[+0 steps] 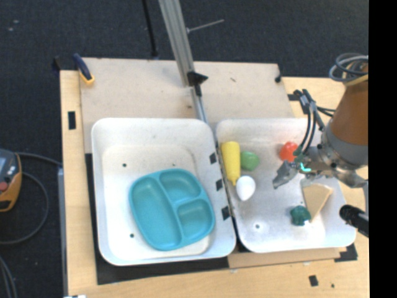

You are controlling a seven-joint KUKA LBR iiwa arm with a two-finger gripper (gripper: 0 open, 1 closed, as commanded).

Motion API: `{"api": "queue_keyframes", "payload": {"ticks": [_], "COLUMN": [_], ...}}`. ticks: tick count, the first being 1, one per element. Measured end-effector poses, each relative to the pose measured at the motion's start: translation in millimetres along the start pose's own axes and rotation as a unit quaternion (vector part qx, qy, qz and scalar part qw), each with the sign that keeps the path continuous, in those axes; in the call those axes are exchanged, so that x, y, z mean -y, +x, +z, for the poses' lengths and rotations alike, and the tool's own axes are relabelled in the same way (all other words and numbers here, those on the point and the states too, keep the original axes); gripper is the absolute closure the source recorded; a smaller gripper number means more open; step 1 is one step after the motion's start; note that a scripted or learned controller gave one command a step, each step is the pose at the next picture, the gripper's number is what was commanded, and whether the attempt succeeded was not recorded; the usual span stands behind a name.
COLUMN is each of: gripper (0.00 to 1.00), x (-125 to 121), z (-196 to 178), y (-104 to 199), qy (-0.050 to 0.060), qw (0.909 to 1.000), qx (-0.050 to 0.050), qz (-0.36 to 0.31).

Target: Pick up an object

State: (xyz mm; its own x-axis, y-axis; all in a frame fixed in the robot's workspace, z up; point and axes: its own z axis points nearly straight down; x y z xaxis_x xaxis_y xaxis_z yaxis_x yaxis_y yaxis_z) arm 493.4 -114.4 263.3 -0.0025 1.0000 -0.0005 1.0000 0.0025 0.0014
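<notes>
Reaching in from the right, the arm (350, 120) is hanging over the right bin (260, 238), orange band above the wrist, cables trailing off its upper side. The gripper (286, 176) is sitting low over the bin's middle, dark fingers pointing left and down. Can't tell from this angle whether they're spread or closed, and nothing is visibly sitting between them.

Right bin contents:
- yellow cylinder (231, 160) lying lengthwise along the left wall
- green ball (250, 161) touching the cylinder's right side
- white egg-shaped piece (245, 187) just below those two, near the cylinder's lower end
- red-orange object (288, 150) just above the gripper, partly blurred, shape unclear
- tan wedge (316, 198) lying to the lower right of the gripper, partly under the wrist
- small dark-green object (300, 215) touching the wedge's lower left corner

The gripper is sitting between the egg piece and the wedge, closest to the red-orange object and apart from the egg.

The left bin (105, 135) is holding a teal divided plate (170, 208) with three compartments, lying flat in the lower middle.

An aluminium extrusion post (178, 33) is rising from the back of the bench (136, 85), behind the seam between the bins. A blue-and-yellow tool (83, 69) is lying at the bench's back left corner.
</notes>
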Motion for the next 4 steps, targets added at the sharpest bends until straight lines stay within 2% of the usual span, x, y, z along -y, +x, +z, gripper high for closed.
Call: {"api": "queue_keyframes", "payload": {"ticks": [1,2,4], "gripper": [0.00,0.00,0.00], "x": [0,0,-10], "z": [-1,63,164], "y": [0,0,-1], "qy": [-0.001,0.003,0.000], "qw": [1.0000,1.0000,1.0000], "qx": [0.000,0.000,0.000], "qz": [0.000,0.001,0.002]}}
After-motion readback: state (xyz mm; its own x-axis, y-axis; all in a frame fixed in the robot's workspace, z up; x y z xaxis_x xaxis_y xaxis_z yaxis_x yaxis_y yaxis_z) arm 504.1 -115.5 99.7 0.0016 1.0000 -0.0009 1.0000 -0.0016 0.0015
